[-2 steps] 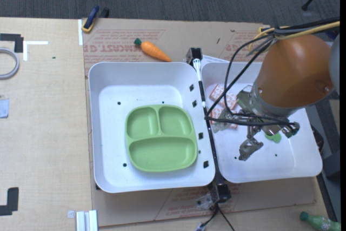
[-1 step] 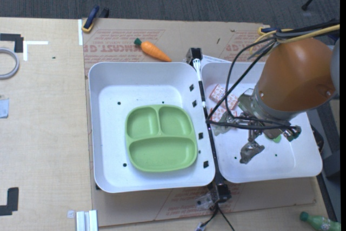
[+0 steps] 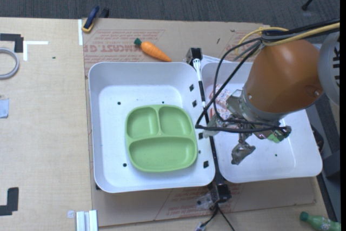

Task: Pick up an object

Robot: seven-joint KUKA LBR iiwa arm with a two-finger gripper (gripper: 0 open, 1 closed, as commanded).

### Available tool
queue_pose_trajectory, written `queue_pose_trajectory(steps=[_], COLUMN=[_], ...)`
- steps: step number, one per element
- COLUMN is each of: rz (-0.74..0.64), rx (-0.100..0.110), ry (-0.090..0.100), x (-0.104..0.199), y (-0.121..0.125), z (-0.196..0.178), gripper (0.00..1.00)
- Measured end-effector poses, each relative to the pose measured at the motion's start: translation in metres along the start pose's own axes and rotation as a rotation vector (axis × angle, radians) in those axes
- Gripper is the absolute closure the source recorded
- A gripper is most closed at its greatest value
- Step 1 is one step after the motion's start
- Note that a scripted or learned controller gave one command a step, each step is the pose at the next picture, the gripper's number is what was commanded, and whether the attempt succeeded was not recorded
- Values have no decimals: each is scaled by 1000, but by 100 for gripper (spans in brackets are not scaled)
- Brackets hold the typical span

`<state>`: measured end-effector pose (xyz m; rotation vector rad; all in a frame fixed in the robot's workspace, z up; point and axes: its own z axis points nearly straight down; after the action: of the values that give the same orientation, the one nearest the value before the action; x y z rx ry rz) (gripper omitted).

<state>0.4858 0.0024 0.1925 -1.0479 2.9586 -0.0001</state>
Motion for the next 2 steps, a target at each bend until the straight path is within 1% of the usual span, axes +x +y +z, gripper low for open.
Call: queue_pose_trajectory(steps=[1, 2], rz=[-438, -746], rx=[1, 2], ry=[-2, -1], x=[10, 50], y=[-12, -51], z=[0, 0], gripper=[0, 0])
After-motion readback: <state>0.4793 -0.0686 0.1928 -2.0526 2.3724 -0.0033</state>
